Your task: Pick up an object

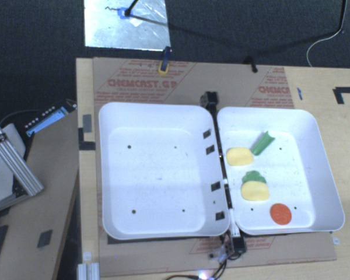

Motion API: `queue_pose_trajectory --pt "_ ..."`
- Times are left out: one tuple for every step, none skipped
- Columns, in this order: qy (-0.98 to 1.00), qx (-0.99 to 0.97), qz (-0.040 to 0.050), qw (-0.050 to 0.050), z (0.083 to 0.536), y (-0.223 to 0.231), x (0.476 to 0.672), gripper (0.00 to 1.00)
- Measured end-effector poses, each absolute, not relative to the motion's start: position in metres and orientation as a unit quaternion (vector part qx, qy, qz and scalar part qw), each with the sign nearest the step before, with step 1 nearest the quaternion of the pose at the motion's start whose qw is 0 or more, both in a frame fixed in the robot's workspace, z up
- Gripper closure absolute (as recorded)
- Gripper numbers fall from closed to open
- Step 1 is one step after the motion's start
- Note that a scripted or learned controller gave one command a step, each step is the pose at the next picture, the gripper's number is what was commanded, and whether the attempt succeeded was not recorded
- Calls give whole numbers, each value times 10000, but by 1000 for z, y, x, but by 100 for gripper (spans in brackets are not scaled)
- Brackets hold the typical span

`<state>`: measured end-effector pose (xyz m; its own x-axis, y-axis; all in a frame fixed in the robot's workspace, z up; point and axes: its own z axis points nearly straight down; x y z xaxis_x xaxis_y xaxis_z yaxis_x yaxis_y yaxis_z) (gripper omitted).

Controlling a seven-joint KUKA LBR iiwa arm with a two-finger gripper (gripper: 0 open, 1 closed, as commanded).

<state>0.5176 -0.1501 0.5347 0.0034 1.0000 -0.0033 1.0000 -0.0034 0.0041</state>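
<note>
The right bin (324,156) holds several small objects. A yellow oval piece (240,156) lies near its left wall, with a green stick-shaped piece (262,143) just to its upper right. Lower down, a second yellow piece (255,191) rests against a small green piece (254,176) that peeks out above it. An orange-red disc (281,213) lies near the bin's front edge.
The left bin (111,156) sits beside the right one, joined by a black hinged divider (217,168). Both rest on a cardboard-covered bench (140,80). A shiny metal sheet (126,15) lies beyond the bench, and cables run across the dark floor.
</note>
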Motion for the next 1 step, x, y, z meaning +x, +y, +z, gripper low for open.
queue_pose_trajectory --pt "7064 7078 -4 26 534 -210 577 100"
